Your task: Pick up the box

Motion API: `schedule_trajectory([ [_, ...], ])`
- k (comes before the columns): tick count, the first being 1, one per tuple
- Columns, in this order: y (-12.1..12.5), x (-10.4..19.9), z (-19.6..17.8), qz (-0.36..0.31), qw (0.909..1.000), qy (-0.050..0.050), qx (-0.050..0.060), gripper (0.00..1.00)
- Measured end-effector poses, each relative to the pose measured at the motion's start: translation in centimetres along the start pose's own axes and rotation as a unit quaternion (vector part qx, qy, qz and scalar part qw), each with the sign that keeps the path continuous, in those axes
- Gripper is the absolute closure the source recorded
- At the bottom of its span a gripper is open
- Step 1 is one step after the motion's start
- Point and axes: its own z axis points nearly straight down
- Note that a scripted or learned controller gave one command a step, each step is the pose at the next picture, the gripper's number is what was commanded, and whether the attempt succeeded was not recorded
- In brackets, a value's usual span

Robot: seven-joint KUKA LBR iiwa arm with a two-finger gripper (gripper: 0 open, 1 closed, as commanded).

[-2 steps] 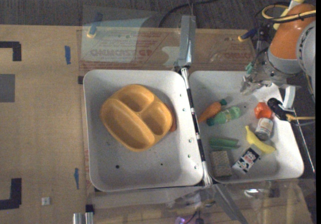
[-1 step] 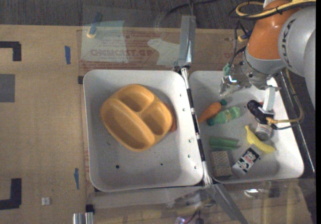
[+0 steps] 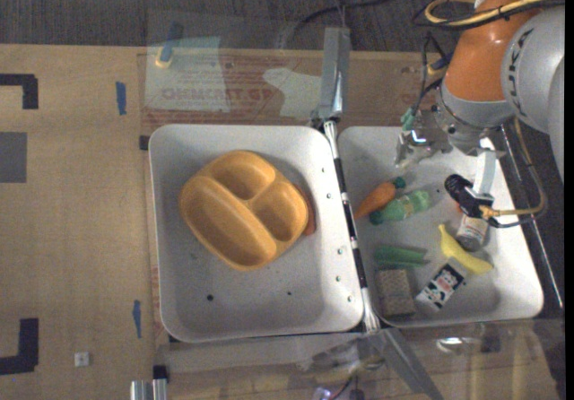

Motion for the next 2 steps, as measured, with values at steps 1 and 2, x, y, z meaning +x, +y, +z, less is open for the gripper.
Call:
schedule_trajectory([
  [1, 0.0, 0.0, 0.0, 0.0, 1.0, 0.0, 0.0, 0.0],
  [2, 2.3, 3.6, -3.8, 0.08, 0.9968, -0.001, 0.0, 0.0],
])
